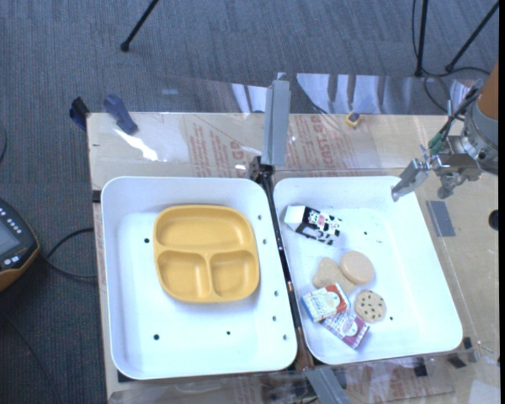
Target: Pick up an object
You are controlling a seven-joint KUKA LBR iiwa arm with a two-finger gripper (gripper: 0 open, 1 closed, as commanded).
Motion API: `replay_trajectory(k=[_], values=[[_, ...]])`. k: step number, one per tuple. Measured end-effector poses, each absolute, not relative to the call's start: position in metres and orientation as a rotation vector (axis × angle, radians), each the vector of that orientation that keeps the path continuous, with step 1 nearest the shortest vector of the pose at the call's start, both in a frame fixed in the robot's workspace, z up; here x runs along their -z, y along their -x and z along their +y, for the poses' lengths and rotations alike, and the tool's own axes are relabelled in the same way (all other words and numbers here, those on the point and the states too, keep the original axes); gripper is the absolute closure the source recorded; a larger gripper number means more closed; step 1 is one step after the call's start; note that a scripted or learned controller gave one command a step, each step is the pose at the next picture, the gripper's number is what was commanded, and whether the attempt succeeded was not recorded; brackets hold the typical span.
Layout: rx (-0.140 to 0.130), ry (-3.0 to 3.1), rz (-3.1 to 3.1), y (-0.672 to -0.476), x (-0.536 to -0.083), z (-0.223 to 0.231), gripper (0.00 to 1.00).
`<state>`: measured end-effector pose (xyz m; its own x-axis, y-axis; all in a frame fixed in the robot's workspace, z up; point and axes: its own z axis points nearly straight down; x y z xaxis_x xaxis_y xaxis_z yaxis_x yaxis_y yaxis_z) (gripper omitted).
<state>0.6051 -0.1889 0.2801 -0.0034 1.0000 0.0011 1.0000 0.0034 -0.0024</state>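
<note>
- Over right bin's (421, 310) far right corner: gripper (427, 179), fingers spread, holding nothing.
- Milk carton (314, 222) lies in that bin, well left of and nearer than gripper.
- Yellow tray (207, 252) in left bin (126, 310).

Bystanders around the yellow tray

A yellow three-compartment tray (207, 252) lies flat in the left white bin (126, 343). Behind the tray, a grey upright post (277, 124) stands at the bins' shared corner. Far left of the tray, a dark handheld pendant (2, 238) rests on the carpet. Tripod legs (146, 18) stand on the carpet well behind it.
</note>
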Motion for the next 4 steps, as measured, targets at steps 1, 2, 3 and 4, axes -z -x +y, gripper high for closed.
replay_trajectory(k=[1, 2, 3, 4], values=[[-0.014, 2.203, -2.218, -0.641, -0.136, -0.104, 0.0], [0.021, 2.234, -2.233, -0.636, -0.109, -0.089, 0.0], [0.026, 2.244, -2.238, -0.639, -0.124, -0.092, 1.0], [0.023, 2.243, -2.235, -0.638, -0.122, -0.092, 0.0]])
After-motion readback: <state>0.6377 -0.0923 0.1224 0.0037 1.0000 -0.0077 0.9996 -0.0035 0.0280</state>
